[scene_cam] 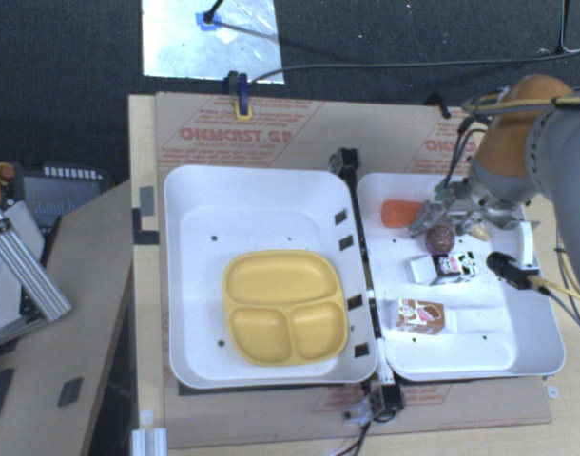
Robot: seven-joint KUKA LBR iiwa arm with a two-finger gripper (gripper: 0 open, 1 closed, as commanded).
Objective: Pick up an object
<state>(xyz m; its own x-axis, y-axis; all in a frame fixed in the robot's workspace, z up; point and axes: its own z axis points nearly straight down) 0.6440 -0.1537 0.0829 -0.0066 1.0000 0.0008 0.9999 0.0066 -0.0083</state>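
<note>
Gripper (pixel 445 218) metalwork sits low inside the right bin (pixel 537 350), directly above a dark rounded object (pixel 440 238); whether the fingers are parted or grip it cannot be told. Beside that object, left and up: a smooth orange piece (pixel 400 213). Below it: a small printed white packet (pixel 449 267) and a flat brown-white carton (pixel 422 315). Left bin (pixel 195 255) carries a glossy yellow three-compartment tray (pixel 284 306).

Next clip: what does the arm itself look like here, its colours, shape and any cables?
The grey, rounded arm carries an orange band above the wrist. Thin dark cables run down beside the band toward the small metallic claw, which has pale silver-grey parts. No markings or lettering are legible on it.
</note>
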